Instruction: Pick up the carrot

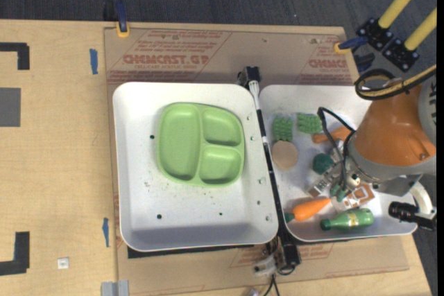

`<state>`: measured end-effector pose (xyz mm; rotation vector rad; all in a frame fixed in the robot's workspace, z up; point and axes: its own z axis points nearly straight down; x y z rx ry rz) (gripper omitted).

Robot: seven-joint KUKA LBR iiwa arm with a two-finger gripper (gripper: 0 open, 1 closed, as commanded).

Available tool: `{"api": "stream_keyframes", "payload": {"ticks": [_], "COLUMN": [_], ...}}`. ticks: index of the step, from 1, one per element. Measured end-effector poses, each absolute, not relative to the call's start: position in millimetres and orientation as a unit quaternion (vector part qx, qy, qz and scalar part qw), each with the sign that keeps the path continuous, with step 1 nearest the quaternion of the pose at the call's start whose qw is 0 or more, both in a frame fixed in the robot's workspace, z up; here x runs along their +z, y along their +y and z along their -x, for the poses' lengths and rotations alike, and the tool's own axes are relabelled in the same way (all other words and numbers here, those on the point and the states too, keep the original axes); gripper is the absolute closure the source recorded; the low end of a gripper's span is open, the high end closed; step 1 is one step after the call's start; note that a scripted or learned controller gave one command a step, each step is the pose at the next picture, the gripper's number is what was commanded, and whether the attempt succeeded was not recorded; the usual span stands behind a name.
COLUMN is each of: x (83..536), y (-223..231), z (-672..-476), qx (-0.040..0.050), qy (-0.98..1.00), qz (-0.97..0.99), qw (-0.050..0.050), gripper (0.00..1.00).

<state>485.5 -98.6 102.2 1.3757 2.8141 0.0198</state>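
Note:
The carrot point(310, 208) is orange with a small green top at its left end. It lies on its side near the front of the right bin point(388, 231). My gripper point(339, 190) is low in that bin, just up and to the right of the carrot's thick end. Its fingers point(322, 185) stand apart, open, and the carrot is not between them. The grey arm with its orange band point(392, 135) covers the bin's right part.
A green bottle point(347, 220) lies right of the carrot by the front wall. Behind are a teal piece point(322, 163), a tan round piece point(284, 154), two green toys point(282, 128), and an orange piece point(331, 136). The left bin point(132, 149) holds a green divided plate point(201, 143).

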Motion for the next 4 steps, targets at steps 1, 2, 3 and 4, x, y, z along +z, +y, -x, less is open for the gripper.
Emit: {"api": "stream_keyframes", "payload": {"ticks": [1,2,3,4], "x": [102,91,102,112], "y": [-99,-103,-102,-101], "z": [-485.4,-483.1,-484.5,-485.6], "qx": [0.0062,0.0031,0.005,0.0056], "qy": [0.898,0.899,0.899,0.899], "qz": [-0.439,-0.438,-0.438,-0.438], "qw": [0.004,0.003,0.004,0.006], "gripper": [0.0,0.0,1.0,1.0]}}
